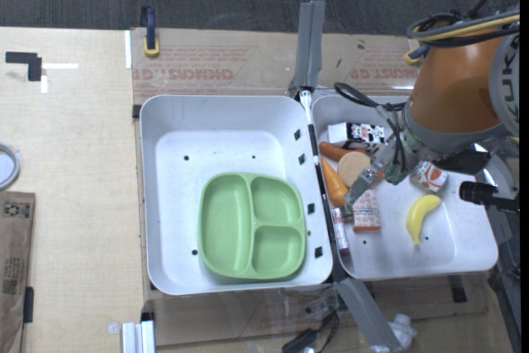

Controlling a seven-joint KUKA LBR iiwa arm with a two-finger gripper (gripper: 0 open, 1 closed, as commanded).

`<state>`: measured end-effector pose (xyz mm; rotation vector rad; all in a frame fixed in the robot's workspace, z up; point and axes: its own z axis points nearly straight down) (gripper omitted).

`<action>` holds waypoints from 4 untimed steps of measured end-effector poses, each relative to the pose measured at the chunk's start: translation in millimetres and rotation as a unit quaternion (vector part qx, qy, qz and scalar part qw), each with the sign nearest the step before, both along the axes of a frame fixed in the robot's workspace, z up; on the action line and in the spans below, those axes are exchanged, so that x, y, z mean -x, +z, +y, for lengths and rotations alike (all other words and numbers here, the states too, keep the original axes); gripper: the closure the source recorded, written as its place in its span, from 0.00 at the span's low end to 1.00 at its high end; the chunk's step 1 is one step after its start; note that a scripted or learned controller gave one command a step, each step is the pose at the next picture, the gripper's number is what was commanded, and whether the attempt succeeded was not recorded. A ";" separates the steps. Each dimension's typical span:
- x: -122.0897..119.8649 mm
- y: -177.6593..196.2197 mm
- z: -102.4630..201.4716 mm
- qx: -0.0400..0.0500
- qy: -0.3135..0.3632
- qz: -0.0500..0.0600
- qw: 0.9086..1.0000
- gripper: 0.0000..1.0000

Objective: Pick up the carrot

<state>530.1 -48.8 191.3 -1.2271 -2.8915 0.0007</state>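
- The carrot [333,182] is located in the right bin [463,260], against that bin's left wall and just beside the divider between the two bins.
- The carrot is judged to be light, stiff and tapered, with a smooth skin that may slide between hard fingers. It is not considered fragile.
- A hold across the thicker middle of the carrot is recommended, at right angles to its length. The thin tip is to be avoided, since a tapered end is likely to be squeezed out.
- The gripper [364,188] is seen low over the right bin, just beside the carrot on the side away from the wall. Whether it is spread or closed cannot be told, and no object is seen held in it.
- A round tan object [352,168] is touching or nearly touching the carrot. A second orange piece [333,150] is seen just beyond the carrot, toward the far wall.
- A small red packet [365,217] lies near the carrot's near end. A banana [421,215] and a small carton [428,176] lie well apart from the carrot, further from the wall.
- The bin floor is smooth and white, so the carrot may roll or skid when it is nudged.
- Room beside the carrot is limited by the wall on one side and clutter on the other.
- The left bin [165,178] holds a green divided plate [252,225], well apart from the carrot.
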 end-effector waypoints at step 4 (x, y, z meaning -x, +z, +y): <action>-63.3 -83.7 -59.5 0.001 0.069 -0.009 0.998 1.00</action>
